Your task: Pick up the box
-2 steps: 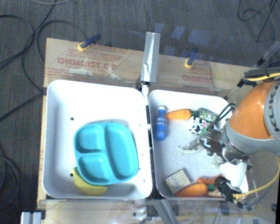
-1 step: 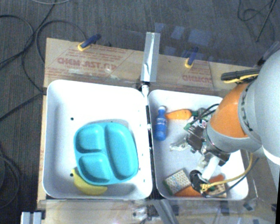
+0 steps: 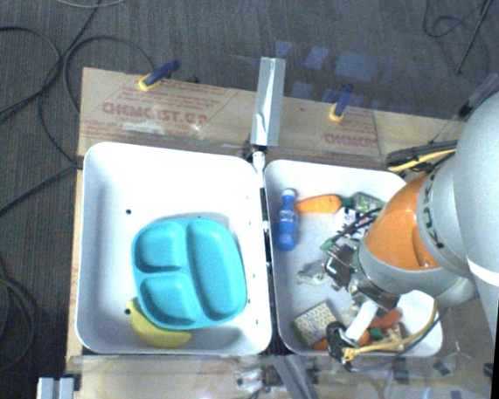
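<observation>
White right bin [image 3: 288, 268] holds a small patterned box [image 3: 314, 320] near its front edge. The claw [image 3: 341, 269] hangs just above and behind it; its opening cannot be told. Best approach: centre over the box, clear of the carrot [image 3: 323, 204] and bottle [image 3: 286, 221].

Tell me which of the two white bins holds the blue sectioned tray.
The left bin: the blue tray lies there, over something yellow. The right bin holds small clutter.

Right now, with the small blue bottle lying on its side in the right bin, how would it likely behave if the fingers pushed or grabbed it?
The blue bottle lies flat beside the bin wall, so a sideways push would probably roll it. It looks like smooth, rigid plastic, so it may slip from a loose pinch. It is small, so likely light.
</observation>
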Robot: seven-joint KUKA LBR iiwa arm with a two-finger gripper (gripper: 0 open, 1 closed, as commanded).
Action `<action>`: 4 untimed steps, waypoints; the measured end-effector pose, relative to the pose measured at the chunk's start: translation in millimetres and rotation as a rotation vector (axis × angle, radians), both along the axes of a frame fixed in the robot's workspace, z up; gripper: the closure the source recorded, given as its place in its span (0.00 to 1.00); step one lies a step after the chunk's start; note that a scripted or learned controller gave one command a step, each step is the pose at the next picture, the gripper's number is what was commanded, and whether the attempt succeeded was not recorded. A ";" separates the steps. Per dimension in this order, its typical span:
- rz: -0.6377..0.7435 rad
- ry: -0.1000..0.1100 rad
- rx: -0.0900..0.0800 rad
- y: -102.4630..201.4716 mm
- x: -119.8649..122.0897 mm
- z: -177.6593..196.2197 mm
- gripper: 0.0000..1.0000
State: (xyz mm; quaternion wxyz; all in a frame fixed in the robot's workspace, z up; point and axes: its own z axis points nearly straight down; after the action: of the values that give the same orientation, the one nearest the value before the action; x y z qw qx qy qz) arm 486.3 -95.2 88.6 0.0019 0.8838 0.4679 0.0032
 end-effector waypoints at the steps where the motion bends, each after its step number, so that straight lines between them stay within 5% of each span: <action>1: 0.061 -0.001 -0.003 -30.4 51.5 -0.2 0.00; 2: -0.151 -0.004 -0.004 -20.4 1.0 0.3 0.00; 3: -0.151 -0.001 -0.002 -20.1 0.8 8.9 1.00; 4: -0.118 0.013 -0.001 -29.0 20.5 45.6 1.00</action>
State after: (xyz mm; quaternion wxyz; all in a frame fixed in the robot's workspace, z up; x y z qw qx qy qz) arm 506.7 -124.2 134.1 -0.0006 0.9098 0.4151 -0.0029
